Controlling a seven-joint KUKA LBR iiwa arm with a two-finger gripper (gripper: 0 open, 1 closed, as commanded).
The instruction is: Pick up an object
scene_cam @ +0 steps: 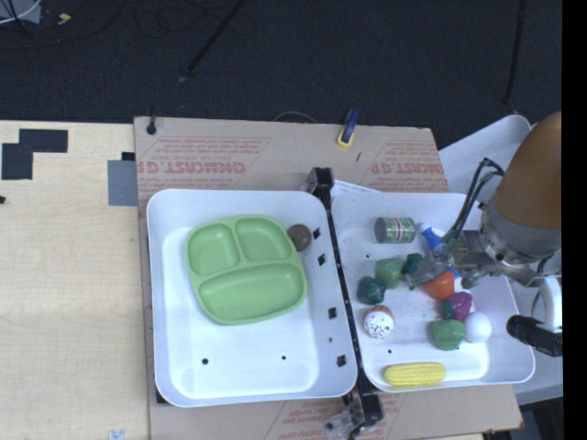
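Observation:
My gripper [429, 269] is low in the right bin [503, 367], reaching in from the right. It hangs over a dark green toy [390, 270] and an orange-red toy [440, 286], and seems to touch them. A small blue item [431, 238] lies just behind it. Close by are a green-labelled can [396, 230], another dark green toy [371, 290], a purple piece [461, 303], a green fruit [448, 334], a white ball [478, 328], a speckled white and red toy [379, 322] and a corn cob [415, 373].
The left bin [174, 356] holds a green divided plate [246, 269] and a brown ball [299, 236] by the divider. A black clamp [321, 180] joins the bins at the back. The arm's orange band [541, 168] stands above the right bin's right side.

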